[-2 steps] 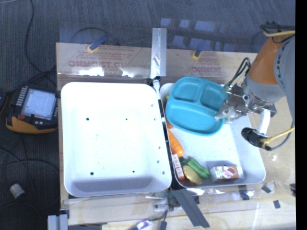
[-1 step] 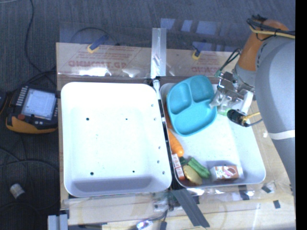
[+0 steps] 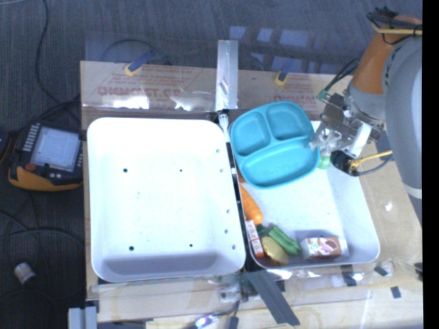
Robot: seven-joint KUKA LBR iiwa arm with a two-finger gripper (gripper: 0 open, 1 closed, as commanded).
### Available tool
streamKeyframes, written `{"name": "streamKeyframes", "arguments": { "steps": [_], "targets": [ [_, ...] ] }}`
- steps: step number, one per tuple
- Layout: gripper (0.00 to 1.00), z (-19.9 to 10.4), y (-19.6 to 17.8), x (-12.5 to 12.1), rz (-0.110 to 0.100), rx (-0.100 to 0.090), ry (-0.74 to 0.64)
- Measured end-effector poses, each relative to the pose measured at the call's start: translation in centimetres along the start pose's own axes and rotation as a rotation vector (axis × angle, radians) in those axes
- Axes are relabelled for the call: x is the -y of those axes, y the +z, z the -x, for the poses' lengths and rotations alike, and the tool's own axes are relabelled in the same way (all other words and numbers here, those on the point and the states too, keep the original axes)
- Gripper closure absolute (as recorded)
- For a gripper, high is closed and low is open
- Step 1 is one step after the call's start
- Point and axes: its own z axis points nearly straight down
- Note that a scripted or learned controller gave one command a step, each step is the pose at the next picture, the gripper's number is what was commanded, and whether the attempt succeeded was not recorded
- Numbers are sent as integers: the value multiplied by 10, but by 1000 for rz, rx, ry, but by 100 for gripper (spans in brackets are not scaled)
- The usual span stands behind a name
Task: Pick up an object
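Observation:
A blue divided plate [image 3: 276, 144] lies tilted across the far end of the right bin [image 3: 357, 214]. My gripper [image 3: 322, 144] hangs at the plate's right rim, over the bin's far right corner. A small green piece [image 3: 324, 162] peeks out just below it. Along the bin's near left side lie an orange carrot [image 3: 251, 208], a green vegetable [image 3: 283, 240] and a yellowish piece [image 3: 273, 251]. A small red and white carton [image 3: 322, 247] rests by the near wall.
The left bin [image 3: 161, 197] stands beside the right one, the two sharing a dividing wall. My grey arm with its orange band [image 3: 374, 64] comes in from the upper right. A handheld pendant [image 3: 44, 155] lies on the floor at the left.

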Motion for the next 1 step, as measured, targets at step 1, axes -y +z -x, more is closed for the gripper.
{"name": "streamKeyframes", "arguments": {
  "steps": [1],
  "targets": [
    [100,1,-39,23,-7,-1,193]
  ]
}}
